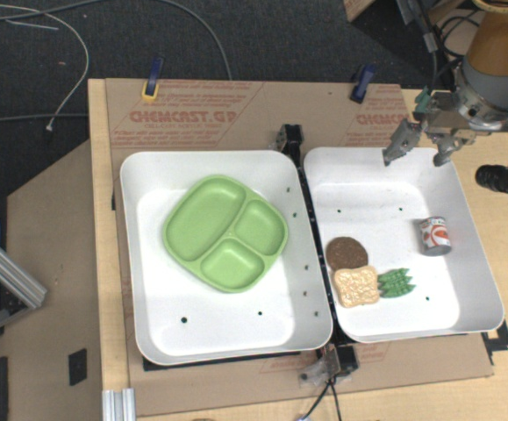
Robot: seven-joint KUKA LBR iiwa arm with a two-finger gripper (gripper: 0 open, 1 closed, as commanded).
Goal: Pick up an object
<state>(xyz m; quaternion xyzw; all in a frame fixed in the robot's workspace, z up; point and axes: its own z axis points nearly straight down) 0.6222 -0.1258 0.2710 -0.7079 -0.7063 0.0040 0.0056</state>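
The hand (pixel 421 146) hangs over the far edge of the right-hand shallow white plastic bin (pixel 359 175), its two dark fingers spread apart with nothing between them. This looks like the approach step: nothing is picked yet, and the hand is well apart from every candidate.

In that bin, the small silver tin can with a red label (pixel 434 235) lies on its side near the right wall, roughly below the hand. Towards the bin's near-left corner sit a round dark brown cookie-like disc (pixel 347 253), a pale tan square cracker-like piece (pixel 356 287) touching it, and a green bunch of toy pea pods (pixel 396 281) just beside the cracker. The left-hand shallow white plastic bin (pixel 148 191) carries a light green divided plastic plate (pixel 225 232) at its middle.

The can seems the nearest target; the next move would call for travelling towards the near edge, centring the spread fingers across the can's body, then descending and closing.
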